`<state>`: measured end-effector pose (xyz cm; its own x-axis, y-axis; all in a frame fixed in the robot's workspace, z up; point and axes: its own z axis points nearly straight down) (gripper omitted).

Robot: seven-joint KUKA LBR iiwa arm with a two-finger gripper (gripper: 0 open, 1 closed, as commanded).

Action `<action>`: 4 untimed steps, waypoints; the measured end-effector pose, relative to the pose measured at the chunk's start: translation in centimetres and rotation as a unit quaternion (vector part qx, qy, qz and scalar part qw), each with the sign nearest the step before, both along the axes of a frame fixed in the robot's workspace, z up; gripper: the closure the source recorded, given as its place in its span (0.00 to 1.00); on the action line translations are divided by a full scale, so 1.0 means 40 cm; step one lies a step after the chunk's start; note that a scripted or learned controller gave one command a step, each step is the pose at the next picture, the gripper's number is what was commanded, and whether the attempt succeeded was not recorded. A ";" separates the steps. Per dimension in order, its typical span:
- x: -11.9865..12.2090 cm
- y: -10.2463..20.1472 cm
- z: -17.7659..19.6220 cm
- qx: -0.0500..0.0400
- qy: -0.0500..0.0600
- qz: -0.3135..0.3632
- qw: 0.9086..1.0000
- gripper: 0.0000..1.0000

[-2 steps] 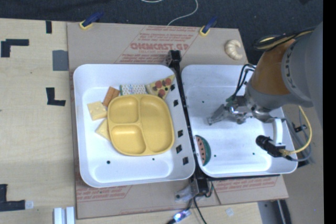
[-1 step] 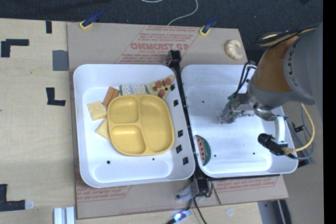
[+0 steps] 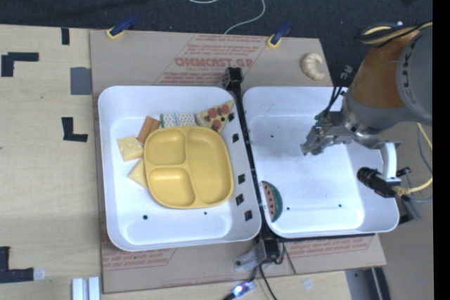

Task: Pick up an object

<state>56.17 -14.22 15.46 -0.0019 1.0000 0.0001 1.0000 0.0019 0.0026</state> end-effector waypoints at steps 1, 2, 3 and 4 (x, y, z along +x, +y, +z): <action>-0.003 -0.002 0.106 0.000 0.000 0.000 1.000 1.00; -0.001 -0.001 0.178 0.000 0.001 0.000 1.000 1.00; 0.058 0.121 0.150 0.000 0.002 0.002 1.000 1.00; 0.119 0.225 0.183 0.000 0.001 0.002 1.000 1.00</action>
